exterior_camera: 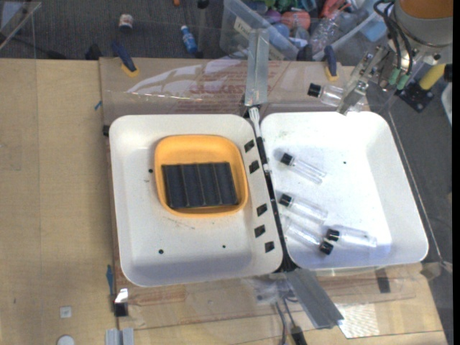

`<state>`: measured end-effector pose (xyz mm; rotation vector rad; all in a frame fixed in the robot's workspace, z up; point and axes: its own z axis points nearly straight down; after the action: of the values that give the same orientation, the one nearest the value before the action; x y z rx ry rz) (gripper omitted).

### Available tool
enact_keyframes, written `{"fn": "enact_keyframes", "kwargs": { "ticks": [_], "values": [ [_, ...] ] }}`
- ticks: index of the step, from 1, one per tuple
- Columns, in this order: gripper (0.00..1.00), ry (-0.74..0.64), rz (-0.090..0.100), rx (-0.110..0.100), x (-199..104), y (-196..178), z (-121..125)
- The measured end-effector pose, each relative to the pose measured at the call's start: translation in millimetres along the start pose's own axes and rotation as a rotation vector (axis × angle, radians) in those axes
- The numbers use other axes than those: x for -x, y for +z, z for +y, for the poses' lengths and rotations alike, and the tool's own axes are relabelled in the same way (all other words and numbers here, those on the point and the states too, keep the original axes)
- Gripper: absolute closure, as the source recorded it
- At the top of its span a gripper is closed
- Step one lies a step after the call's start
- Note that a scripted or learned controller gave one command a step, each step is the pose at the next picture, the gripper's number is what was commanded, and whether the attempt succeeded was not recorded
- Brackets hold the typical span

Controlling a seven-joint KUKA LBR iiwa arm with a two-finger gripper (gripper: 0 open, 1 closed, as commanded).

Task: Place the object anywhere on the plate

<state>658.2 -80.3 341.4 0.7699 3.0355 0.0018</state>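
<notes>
Up at the rear rim of the right bin (402, 192), your gripper (350, 100) has its fingers clamped on the clear end of a black-capped vial (325, 92). The orange plate (201, 144) sits well left of the fingers, toward the front.

Arm (424, 6) enters at upper right corner, orange band at top edge, grey wrist below with dark cables looping beside it; gripper (353, 95) slants down and left from wrist, tip at far edge of right bin, a clear vial (325, 92) with black cap between its fingers
</notes>
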Motion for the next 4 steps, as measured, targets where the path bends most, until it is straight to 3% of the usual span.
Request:
{"fn": "enact_keyframes", "kwargs": {
  "ticks": [1, 2, 3, 4],
  "values": [
    [1.00, -0.238, -0.003, -0.001, 30, -97, -89],
    [1.00, -0.592, -0.004, 0.000, 50, -97, -113],
    [1.00, -0.835, -0.004, 0.000, 74, -97, -118],
    [1.00, -1.208, -0.004, 0.001, 77, -96, -119]
  ]
}}
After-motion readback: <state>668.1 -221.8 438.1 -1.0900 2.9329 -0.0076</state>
